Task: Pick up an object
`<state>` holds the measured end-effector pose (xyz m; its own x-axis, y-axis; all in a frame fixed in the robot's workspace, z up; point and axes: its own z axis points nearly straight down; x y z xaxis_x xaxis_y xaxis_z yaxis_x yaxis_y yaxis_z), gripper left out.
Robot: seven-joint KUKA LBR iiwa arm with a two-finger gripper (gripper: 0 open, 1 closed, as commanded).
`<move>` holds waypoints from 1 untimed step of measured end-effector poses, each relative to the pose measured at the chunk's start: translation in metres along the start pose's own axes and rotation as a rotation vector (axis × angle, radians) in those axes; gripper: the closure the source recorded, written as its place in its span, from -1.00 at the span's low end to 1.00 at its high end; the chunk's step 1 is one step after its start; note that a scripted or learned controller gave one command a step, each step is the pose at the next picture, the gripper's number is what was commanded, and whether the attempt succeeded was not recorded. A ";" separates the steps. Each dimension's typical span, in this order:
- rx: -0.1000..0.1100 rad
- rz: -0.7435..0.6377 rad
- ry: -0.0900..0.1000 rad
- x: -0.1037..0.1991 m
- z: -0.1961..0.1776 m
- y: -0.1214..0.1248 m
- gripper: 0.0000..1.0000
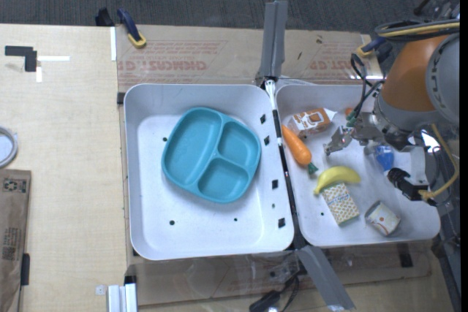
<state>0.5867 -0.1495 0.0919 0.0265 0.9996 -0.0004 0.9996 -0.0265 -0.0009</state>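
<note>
Over the right white bin (306, 231): grey arm with orange band (409, 80), reaching in from the right and covering that bin's far right corner. At its end, a small metallic gripper (339, 142), low above the bin floor. Too small and cluttered to read; cannot tell whether released, clenched or grasping anything.

Around the gripper, all loose on the bin floor:
- orange plastic carrot with green tip (297, 146), just to its left, lying at a slant near the bin's left wall;
- brown-and-white bread-like packet (311, 120), up and to the left, label unreadable;
- yellow plastic banana (337, 177), just below, curved;
- small speckled beige box (341, 203), touching or nearly touching the banana's lower side, hard to say which;
- small white cup-like container (382, 218), on its side near the lower right corner, markings too blurred to name;
- blue object (382, 157), partly hidden under the wrist and cables, shape not clear.

In the left white bin (132, 157): light-blue three-compartment plastic plate (212, 155), flat, roughly central, well apart from the gripper.
</note>
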 end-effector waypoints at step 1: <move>0.000 0.004 0.000 -0.001 -0.009 0.000 1.00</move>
<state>0.5866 -0.1508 0.1012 0.0309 0.9995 -0.0007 0.9995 -0.0309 -0.0010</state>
